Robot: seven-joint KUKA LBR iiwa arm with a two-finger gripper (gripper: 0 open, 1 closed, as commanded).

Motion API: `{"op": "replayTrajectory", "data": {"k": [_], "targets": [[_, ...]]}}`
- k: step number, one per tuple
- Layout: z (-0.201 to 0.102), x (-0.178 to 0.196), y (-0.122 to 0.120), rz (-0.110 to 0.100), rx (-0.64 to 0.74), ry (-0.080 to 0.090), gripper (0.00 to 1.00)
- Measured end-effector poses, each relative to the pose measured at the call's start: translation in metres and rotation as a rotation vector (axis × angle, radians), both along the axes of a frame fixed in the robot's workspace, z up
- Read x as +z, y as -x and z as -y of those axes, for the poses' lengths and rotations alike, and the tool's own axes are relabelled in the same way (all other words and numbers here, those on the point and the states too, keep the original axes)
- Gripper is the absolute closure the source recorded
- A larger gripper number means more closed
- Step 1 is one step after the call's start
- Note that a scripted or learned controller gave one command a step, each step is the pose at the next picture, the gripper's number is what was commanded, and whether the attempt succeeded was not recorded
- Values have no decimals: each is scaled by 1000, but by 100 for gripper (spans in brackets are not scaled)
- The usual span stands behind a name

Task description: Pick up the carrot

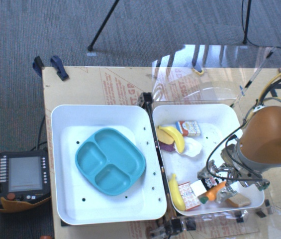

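Two white bins, carrot (214, 191) at pincer (219, 182) — box labels unreadable

Blue tray (111, 160) in left bin (60, 133). Right of tray: two bananas (174, 137) (175, 192), small cartons (188, 128), possibly a bread slice (238, 201).

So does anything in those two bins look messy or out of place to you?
Nothing looks spilled or broken. The right bin is just crowded: bananas, small boxes and the carrot lie jumbled at odd angles, with the tool right over the carrot. The left bin holds one blue divided plate, lying flat but turned askew.
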State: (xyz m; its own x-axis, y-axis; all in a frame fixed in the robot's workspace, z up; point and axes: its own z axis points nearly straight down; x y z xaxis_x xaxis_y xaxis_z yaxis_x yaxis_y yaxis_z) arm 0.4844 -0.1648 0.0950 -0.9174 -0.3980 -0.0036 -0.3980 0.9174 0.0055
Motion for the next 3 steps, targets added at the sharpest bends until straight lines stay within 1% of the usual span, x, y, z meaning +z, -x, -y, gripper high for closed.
{"op": "replayTrajectory", "data": {"k": [1, 2, 3], "targets": [[-45, 72, -29, 5, -48, 3, 100], [-14, 80, -40, -4, -365, 4, 100], [-64, 83, 4, -7, -347, 2, 100]]}}
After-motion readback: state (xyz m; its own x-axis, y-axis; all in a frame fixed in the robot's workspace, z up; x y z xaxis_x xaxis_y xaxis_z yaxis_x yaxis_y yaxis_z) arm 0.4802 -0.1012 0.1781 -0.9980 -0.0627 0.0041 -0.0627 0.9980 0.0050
